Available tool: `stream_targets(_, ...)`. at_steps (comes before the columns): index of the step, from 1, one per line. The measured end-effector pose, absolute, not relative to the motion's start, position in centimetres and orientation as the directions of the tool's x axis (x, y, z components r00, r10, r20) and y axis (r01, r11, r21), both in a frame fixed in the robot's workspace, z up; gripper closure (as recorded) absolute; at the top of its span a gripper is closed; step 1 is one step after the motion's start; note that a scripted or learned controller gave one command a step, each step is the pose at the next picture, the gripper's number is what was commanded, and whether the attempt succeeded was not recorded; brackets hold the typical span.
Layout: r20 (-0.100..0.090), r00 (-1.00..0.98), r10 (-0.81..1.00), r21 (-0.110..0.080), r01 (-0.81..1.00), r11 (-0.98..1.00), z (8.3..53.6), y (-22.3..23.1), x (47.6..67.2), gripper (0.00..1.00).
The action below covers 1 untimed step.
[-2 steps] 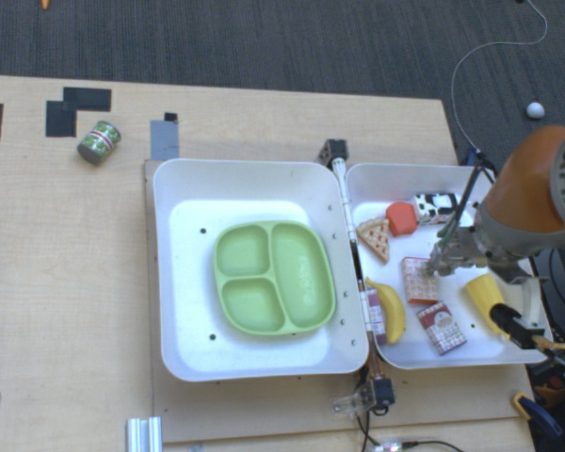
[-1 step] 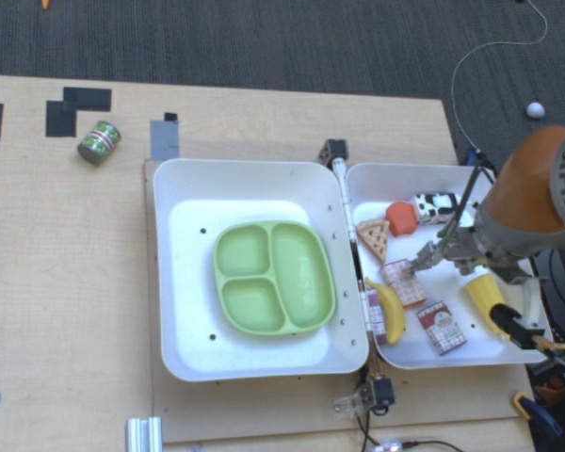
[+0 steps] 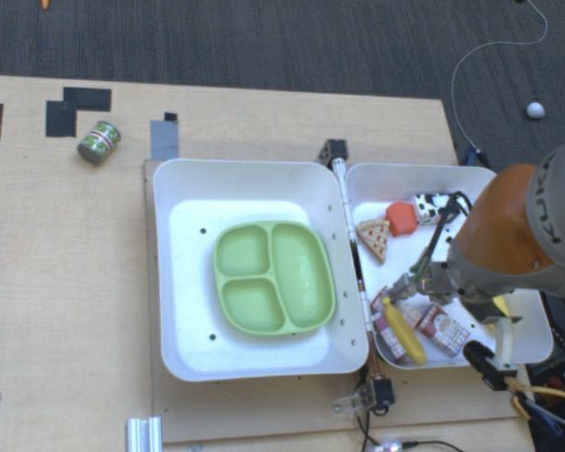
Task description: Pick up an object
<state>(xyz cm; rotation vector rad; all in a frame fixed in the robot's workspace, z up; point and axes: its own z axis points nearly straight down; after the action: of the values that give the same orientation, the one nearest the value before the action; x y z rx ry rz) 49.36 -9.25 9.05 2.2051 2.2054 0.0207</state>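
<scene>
Gripper (image 3: 407,290) low in right bin (image 3: 537,342), jaw state can't tell. Banana (image 3: 405,335) lies just below-left of it, long axis diagonal, beside the packet (image 3: 444,329); nothing visibly held

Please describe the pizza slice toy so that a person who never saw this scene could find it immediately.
Look in the right white bin, next to the bin holding the green divided plate. Near its left wall, in the upper half, lies the pizza slice toy. It is a tan triangle with red spots, while the neighbouring red block is plain.
</scene>
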Motion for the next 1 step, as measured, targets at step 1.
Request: stream_targets(1,0.002,-0.004,1.0,0.028,1.0,0.004,10.28,-8.86,49.64,1.0)
